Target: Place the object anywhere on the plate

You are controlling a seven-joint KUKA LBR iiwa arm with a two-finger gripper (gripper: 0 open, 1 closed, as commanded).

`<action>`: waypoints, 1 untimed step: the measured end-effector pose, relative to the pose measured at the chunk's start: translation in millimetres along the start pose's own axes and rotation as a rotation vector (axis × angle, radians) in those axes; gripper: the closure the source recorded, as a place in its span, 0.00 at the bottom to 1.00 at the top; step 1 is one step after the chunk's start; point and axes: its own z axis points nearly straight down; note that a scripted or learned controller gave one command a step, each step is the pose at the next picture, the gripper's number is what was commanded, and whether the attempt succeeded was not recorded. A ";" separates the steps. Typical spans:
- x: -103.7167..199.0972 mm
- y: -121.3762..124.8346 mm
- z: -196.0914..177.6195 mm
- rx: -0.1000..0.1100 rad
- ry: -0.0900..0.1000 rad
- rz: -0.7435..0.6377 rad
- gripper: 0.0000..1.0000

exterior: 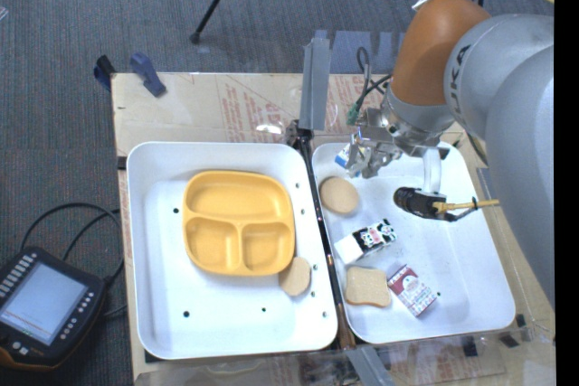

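You'll find the tool [366,158] over the upper left part of the right white bin [470,285]. The tan oval piece [339,195] lies on the bin floor just below and left of it in the frame, near but apart from it (whether the tool is apart or together, you cannot tell from this angle).

The oval piece is smooth, matte and pale brown, rounded like a small bread roll, and it sits close to that bin's left wall.

Lower in the same bin you have a white carton with black cow patches [365,240], tilted, just below the oval piece. Below that are a pale brown slice of toast [367,287] and, just beside it to the right, a small red-and-white box [412,289].

The yellow plastic plate with three compartments [240,177] lies in the left white bin [145,194], with a round tan disc [295,276] against its lower right corner. Between the oval piece and the yellow plastic plate run the bins' adjoining walls [312,212].

On the pale board surface [208,104], upper left, sits a blue clamp [145,74]; a control pendant with a grey screen [41,307] lies at lower left.
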 end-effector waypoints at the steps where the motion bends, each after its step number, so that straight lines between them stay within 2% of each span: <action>1: 72.7 -19.8 -0.2 -0.001 0.001 -0.178 1.00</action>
